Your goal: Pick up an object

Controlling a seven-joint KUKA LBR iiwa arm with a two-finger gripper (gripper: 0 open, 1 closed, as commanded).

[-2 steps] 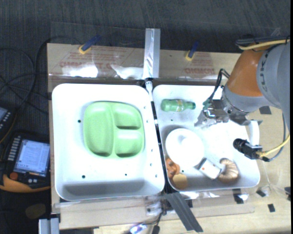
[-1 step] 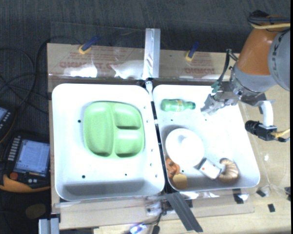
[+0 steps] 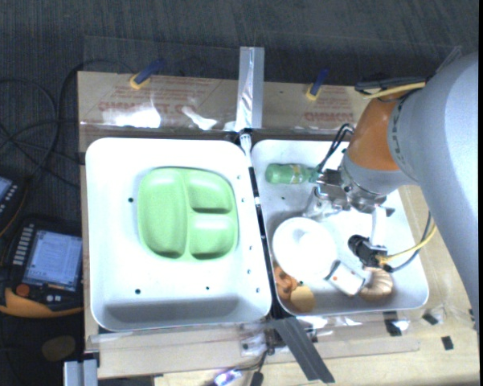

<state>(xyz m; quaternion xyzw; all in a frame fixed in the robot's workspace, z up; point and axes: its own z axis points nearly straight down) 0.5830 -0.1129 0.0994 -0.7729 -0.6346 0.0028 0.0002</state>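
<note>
Currently, candidates for pickup, all in the right bin (image 3: 293,202):

- Green bottle (image 3: 288,173), lying on its side along the far wall, cap end pointing toward the gripper, just beside it.
- White round dish (image 3: 304,246), flat at mid-bin, below the bottle and near the left wall.
- Orange pieces (image 3: 284,280), tucked at the dish's near-left edge, partly hidden under it.
- Tan rounded lump (image 3: 303,298), touching the orange pieces, close to the near wall.
- Small white block (image 3: 345,280) with a red mark, tilted, just beside the dish's near-right edge.
- Beige knobbly item (image 3: 378,283), right of the white block, in the near-right corner; kind not clear.

Gripper (image 3: 328,198): low in the right bin, between the bottle's cap end and the dish's far edge. Nothing visibly gripped; open or closed cannot be told from this angle.

Arm (image 3: 438,135): grey, entering from the right, orange band (image 3: 374,135) above the wrist.

Left bin (image 3: 112,240): one green divided plate (image 3: 189,213), three compartments, lying flat at the centre.

Surroundings: wooden bench (image 3: 448,284) under both bins; cardboard sheet (image 3: 173,99) behind them, held by two blue-and-yellow clamps (image 3: 147,73); handheld screen unit (image 3: 47,260) with cables on the dark floor to the left.
</note>
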